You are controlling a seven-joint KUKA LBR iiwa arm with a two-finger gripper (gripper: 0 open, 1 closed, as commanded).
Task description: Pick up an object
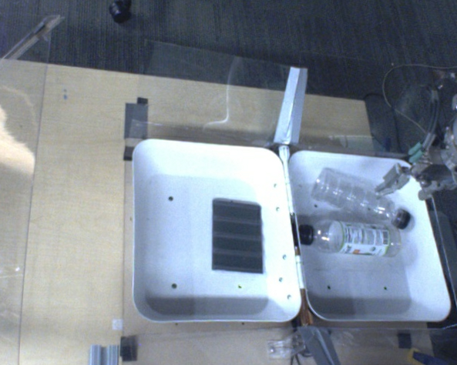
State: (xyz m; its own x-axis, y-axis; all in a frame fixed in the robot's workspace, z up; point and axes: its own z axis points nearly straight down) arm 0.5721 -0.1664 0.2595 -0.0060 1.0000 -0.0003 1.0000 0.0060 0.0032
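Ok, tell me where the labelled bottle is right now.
The labelled bottle lies on its side in the right bin, its black cap towards the divider between the bins. A clear plastic bottle lies just behind it.

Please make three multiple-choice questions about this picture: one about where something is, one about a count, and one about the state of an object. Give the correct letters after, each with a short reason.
1. Where does the dark ribbed mat lie?
A. In the left bin
B. In the right bin
C. On the bench outside the bins

2. How many clear bottles are in the right bin?
A. One
B. Two
C. Four

3. How is the labelled bottle resting?
A. Upright on its base
B. On its side
C. Leaning on the mat

Answers:
1. A, the mat lies near the middle of the left bin.
2. B, the right bin holds a labelled bottle and, behind it, an unlabelled bottle.
3. B, the labelled bottle lies flat, its dark cap pointing toward the left bin.
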